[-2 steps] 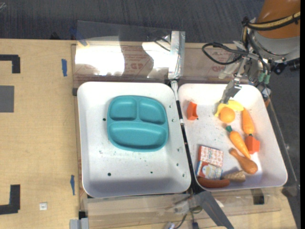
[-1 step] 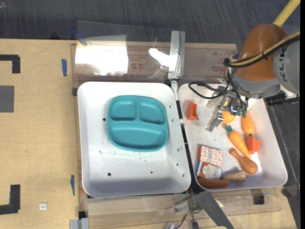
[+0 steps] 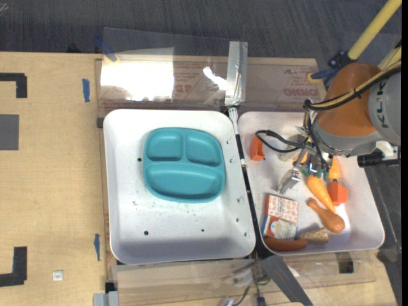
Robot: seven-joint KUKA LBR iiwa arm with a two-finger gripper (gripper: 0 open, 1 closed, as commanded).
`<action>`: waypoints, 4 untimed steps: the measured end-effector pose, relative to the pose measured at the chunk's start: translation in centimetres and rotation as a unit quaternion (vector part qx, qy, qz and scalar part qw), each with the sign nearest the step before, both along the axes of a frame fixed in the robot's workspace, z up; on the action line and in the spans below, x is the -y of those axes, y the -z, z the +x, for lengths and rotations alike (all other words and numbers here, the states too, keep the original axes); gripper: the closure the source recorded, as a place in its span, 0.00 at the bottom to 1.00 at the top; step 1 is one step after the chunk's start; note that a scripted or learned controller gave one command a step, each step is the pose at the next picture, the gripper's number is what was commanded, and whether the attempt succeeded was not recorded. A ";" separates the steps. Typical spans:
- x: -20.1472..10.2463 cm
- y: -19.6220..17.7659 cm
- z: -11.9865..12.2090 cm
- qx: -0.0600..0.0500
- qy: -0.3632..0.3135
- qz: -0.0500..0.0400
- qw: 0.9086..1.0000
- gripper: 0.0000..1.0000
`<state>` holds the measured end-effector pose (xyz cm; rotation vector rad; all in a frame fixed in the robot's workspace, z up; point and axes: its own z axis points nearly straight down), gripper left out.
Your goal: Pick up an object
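Claw (image 3: 294,178) hangs low in the right bin (image 3: 373,234), finger spread indiscernible, just left of the carrot (image 3: 320,192), above the box (image 3: 282,215).

Fixed above the bench (image 3: 44,171), looking down at a slant toward its far edge. Set far enough back to take in both white bins side by side: left bin (image 3: 121,234) near the middle of the frame, right bin (image 3: 373,231) toward the right side. Dark floor across the top of the frame beyond the bench. Arm (image 3: 347,107) entering from the right, seen from above, cut off by the frame's edge.
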<state>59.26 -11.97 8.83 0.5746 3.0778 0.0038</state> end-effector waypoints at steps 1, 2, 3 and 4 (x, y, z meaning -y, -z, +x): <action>1.8 0.0 -1.4 0.000 -0.009 -0.001 1.000 0.00; 4.3 0.0 -5.9 0.000 -0.008 -0.002 1.000 0.00; -0.4 0.0 -1.6 0.001 0.166 0.001 0.986 0.00; 4.3 -0.1 -10.8 0.003 0.131 -0.002 0.991 0.00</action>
